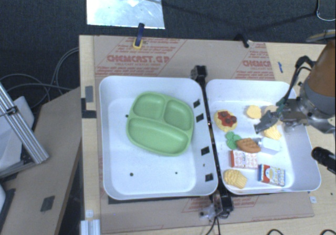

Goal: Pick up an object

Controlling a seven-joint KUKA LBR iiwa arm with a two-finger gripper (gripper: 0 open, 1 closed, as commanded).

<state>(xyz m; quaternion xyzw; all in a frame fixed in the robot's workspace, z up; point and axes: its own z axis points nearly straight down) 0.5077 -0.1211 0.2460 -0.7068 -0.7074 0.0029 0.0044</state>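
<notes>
The right bin (307,176) holds several toy foods. A small pizza (226,119) lies at its left, a yellow piece (253,111) further back, and a green piece (232,137) beside a brown bread roll (249,145). Toward the front are a red-and-white carton (244,160), a blue-and-red box (272,174) and a yellow waffle-like piece (235,178). My gripper (268,121) hangs low over the bin's middle, just above a yellow wedge (273,133) and a pale block (271,147). Nothing shows between its fingers.
The left bin (113,176) bears a green divided plate (159,123). A black divider with clips (203,123) runs between the bins. The arm's orange band and grey body (320,84) stand over the right bin's far right edge.
</notes>
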